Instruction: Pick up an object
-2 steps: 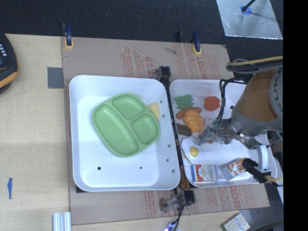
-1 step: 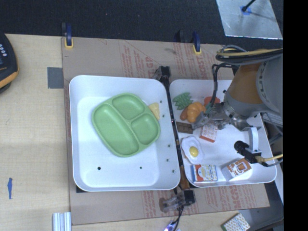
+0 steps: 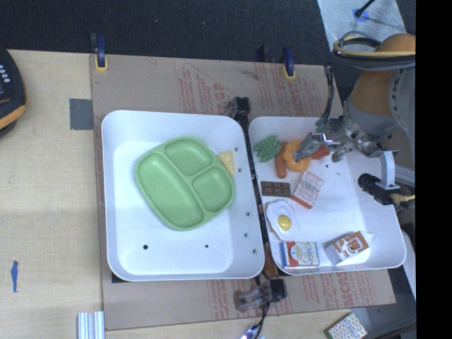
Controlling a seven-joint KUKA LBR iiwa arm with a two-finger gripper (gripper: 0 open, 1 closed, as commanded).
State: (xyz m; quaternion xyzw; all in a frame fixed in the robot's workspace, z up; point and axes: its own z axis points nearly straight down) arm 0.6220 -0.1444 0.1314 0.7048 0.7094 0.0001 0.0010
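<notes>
While the gripper (image 3: 311,149) hangs low over the orange toy (image 3: 292,159) near the right bin's (image 3: 381,226) back edge, prob. lining up a grab, can't tell if it's gripping.

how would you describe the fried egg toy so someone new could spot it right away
Look in the right-hand white bin, along its left wall about halfway down. The fried egg lies flat just below the brown chocolate bar. It alone is white with a round yellow yolk.

Open floor mid right bin (image 3: 367,210); clutter along its left and front
</notes>
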